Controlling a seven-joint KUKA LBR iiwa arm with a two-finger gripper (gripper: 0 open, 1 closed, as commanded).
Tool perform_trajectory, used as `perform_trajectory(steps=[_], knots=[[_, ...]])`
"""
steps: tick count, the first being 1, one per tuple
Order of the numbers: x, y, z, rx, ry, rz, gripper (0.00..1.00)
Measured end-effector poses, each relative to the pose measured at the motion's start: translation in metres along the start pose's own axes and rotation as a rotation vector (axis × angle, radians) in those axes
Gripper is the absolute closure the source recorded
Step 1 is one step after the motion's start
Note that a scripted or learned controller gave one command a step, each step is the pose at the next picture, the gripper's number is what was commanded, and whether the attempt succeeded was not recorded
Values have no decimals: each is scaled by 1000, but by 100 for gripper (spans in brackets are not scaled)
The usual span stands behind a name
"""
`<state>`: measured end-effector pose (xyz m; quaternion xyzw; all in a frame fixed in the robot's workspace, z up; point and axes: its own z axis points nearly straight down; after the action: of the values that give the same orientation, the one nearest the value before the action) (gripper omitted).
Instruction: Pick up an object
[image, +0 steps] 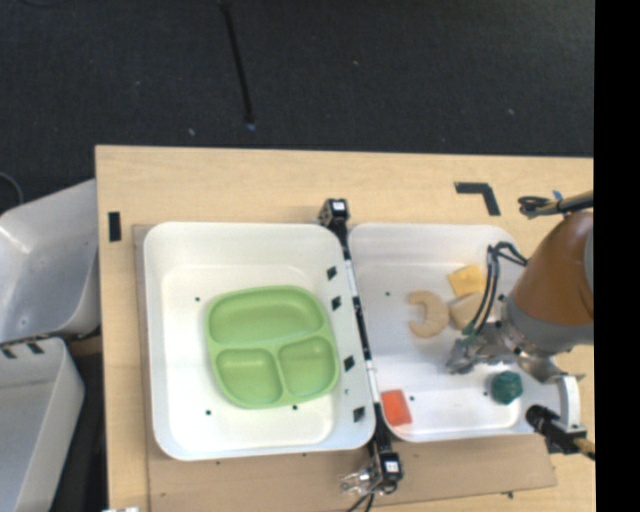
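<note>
Nothing is lifted yet: our claw (465, 358) hangs low in the right bin (420, 425) (grip state we cannot tell), between the tan curved piece (430, 313) and green ball (505, 386).

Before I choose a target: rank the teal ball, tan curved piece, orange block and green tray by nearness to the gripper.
1. Teal ball, just right of the gripper.
2. Tan curved piece, up-left.
3. Orange block, bin's near-left corner.
4. Green tray, left bin.
</note>
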<state>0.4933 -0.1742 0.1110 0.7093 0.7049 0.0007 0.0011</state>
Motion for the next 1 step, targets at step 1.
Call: perform_trajectory(steps=[1], knots=[[0, 12, -51, -4, -2, -10, 100]])
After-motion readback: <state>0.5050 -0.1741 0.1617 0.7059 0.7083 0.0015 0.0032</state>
